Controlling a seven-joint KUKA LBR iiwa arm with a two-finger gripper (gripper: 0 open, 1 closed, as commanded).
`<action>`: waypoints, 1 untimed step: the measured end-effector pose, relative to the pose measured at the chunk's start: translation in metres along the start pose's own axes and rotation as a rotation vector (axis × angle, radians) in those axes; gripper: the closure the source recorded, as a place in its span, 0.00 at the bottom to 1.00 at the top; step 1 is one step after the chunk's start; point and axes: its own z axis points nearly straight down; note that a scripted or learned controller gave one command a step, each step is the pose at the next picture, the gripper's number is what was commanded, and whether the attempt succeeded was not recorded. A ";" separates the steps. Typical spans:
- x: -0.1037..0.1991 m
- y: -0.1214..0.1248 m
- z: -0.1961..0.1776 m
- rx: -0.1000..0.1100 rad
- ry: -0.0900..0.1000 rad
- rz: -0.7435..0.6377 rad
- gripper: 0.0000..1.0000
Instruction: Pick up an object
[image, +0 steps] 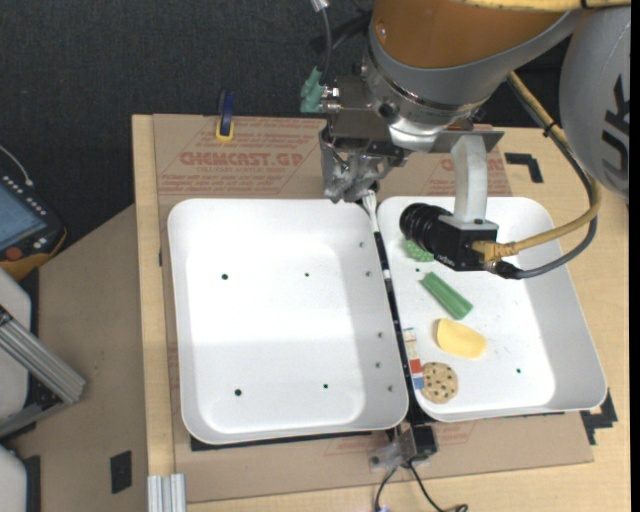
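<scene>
The hand (352, 187) hangs over the bins' far edge, fingertips indistinct.

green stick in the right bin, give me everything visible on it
The green stick is a short, flat-sided bar, matte green, plastic or foam by the look. It lies flat on the floor of the right bin, angled from upper left to lower right. Its lower end sits close to the yellow piece; contact is unclear. Nothing grips it.

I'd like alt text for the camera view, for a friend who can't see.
A grey robot arm hangs its gripper over the far rims of two white bins. The right bin holds a green stick, a yellow piece and a cookie.
</scene>
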 end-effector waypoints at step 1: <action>0.026 -0.033 0.130 0.019 -0.006 0.002 1.00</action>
